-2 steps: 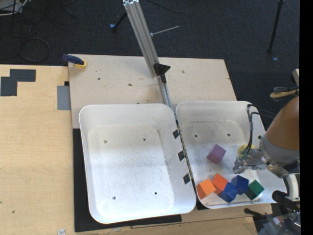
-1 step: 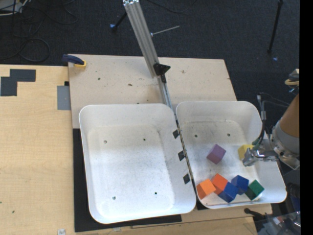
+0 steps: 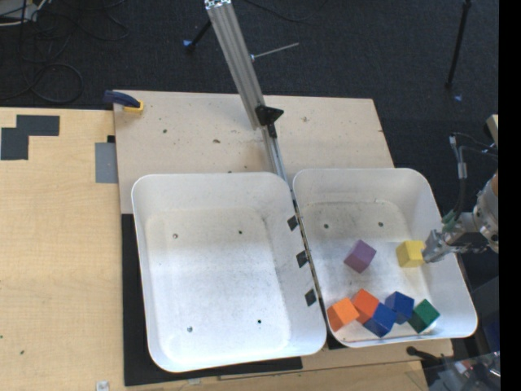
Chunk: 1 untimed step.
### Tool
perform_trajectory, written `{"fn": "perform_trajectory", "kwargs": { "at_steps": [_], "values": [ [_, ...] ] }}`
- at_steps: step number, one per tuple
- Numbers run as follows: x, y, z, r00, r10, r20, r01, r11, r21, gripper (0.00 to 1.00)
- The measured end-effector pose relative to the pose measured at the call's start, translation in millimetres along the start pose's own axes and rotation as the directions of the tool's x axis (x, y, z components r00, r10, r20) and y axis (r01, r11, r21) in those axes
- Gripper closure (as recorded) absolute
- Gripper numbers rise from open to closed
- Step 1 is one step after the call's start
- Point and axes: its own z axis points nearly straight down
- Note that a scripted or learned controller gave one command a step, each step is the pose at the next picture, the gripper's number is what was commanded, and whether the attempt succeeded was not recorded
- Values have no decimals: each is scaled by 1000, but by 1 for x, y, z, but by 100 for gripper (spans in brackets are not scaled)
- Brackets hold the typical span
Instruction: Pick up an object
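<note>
Gripper [image 3: 435, 248] was seen at the right bin's [image 3: 440, 198] right wall, just beside the yellow cube [image 3: 409, 253]; its degree of opening could not be told. A purple cube [image 3: 359, 256] lay near the middle, and orange [image 3: 343, 312], red [image 3: 365, 303], blue [image 3: 389, 312] and green [image 3: 424, 314] cubes were clustered at the front wall.

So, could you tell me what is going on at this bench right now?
The arm reaches in from the right, its tool low over the right bin, right beside the yellow block. Whether it grips that block is unclear. The purple block sits apart; orange, blue and green blocks cluster at the near edge.
</note>
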Motion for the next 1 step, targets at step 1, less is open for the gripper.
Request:
{"fn": "perform_trajectory", "kwargs": {
  "at_steps": [1],
  "values": [
    [-1,1,-53,1000,-1,0,1,1000,0,100]
  ]
}}
